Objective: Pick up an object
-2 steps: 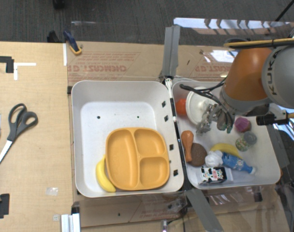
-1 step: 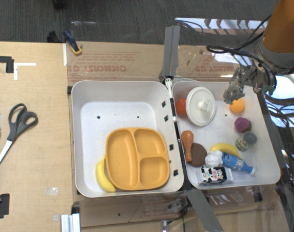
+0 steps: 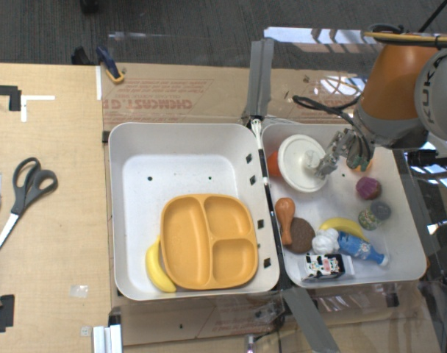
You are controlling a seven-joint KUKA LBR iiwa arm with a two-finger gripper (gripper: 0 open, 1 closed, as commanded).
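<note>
A round white ceramic-looking bowl (image 3: pixel 303 162) sits in the upper left part of the right-hand shallow white bin (image 3: pixel 411 259), upright, its hollow facing up. The two-finger gripper (image 3: pixel 328 162) is down over the bowl's right rim, its metal fingers (image 3: pixel 332 153) slightly parted and apparently straddling or touching that rim; whether they actually clamp it I cannot tell. The grey arm with its orange band (image 3: pixel 400 79) comes in from the upper right of the frame.

Just left of the bowl an orange-red object (image 3: pixel 272 163) peeks out against the bin wall. Lower in the same bin lie a brown toy drumstick (image 3: pixel 285 218), a dark brown round lump (image 3: pixel 302 234), a yellow banana (image 3: pixel 344 227), a purple ball (image 3: pixel 368 189), a greyish ball (image 3: pixel 379 212), a blue bottle (image 3: pixel 362 248) and a small black-and-white carton (image 3: pixel 326 266).

The left-hand shallow white bin (image 3: pixel 135 197) holds a yellow-orange divided plastic plate (image 3: pixel 209 240) with a second yellow banana (image 3: pixel 157 269) tucked against its lower left edge. Grey-handled scissors (image 3: pixel 21 197) lie on the wooden bench (image 3: pixel 54 271) at left.
</note>
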